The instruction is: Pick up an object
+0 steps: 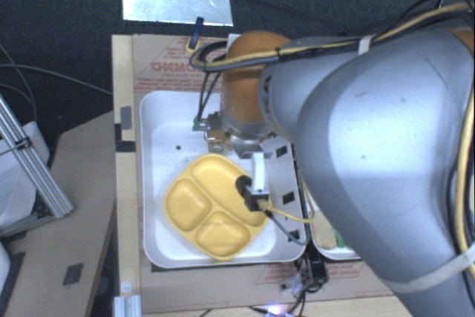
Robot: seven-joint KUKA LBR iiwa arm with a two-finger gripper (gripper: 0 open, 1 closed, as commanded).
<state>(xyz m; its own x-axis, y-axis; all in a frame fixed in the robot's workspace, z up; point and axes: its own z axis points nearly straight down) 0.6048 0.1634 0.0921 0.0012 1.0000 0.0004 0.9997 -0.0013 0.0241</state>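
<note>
A yellow three-compartment tray (200, 211) lies in the left white bin (159, 122). The gripper (226, 141) sits at its far rim; I cannot tell whether it is open or closed. Beyond, cardboard (159, 48) bears unreadable red lettering.

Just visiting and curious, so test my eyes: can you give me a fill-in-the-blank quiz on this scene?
The divided plate is coloured ____.
It has ____ compartments.
It lies in the white bin on the view's ____ side.
The grey arm wears a band coloured ____.
Missing words: yellow; three; left; orange.
</note>
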